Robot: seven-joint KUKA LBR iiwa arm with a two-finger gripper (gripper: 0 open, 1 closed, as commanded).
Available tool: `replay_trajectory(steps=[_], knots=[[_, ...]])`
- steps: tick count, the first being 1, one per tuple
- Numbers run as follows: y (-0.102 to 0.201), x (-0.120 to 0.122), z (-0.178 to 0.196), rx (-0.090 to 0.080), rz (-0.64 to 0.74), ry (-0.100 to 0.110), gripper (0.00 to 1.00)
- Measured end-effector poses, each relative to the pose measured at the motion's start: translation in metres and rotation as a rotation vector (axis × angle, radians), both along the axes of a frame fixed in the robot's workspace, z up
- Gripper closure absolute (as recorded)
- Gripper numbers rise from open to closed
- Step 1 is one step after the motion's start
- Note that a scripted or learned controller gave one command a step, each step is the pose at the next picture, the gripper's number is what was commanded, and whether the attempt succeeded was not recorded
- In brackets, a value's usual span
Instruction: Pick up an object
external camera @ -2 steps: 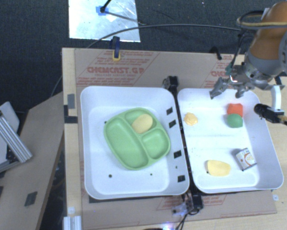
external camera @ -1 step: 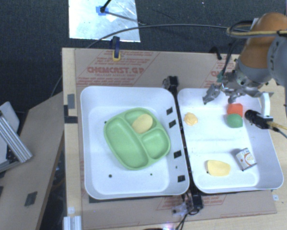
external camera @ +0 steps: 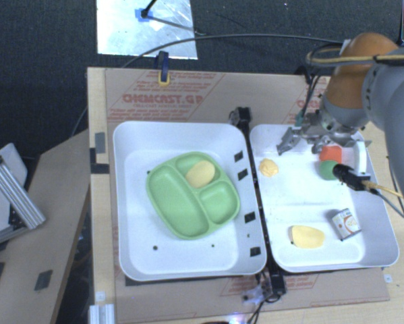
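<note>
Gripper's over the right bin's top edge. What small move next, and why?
Probably ease the gripper down and toward the small yellow piece. It lies just below the fingers on the right bin floor, apart from other items, the nearest thing to pick.

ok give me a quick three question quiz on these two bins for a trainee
1. True or false: the green divided plate lies in the left bin.
2. Multiple choice: what sits in one compartment of that plate? A) a small box B) a yellow lump C) a blue clamp
3. Short answer: which bin is the robot's hand over?

Key
1. True.
2. B: the yellow lump rests in the plate's upper compartment; the small box lies in the right bin.
3. The right bin, near its top edge, above the small yellow piece.
</note>
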State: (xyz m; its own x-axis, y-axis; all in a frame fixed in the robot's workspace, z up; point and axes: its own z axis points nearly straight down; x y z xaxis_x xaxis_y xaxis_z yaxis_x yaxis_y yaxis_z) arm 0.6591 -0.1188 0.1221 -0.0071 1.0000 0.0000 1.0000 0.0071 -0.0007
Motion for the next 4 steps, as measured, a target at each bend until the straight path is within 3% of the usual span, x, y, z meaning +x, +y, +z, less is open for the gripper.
replay_trajectory(steps=[1, 4], knots=[[0.0, 0.002, 0.014, -0.001, 0.001, -0.006, 1.0], [0.005, 0.0, 0.18, -0.001, 0.0, -0.009, 1.0]])
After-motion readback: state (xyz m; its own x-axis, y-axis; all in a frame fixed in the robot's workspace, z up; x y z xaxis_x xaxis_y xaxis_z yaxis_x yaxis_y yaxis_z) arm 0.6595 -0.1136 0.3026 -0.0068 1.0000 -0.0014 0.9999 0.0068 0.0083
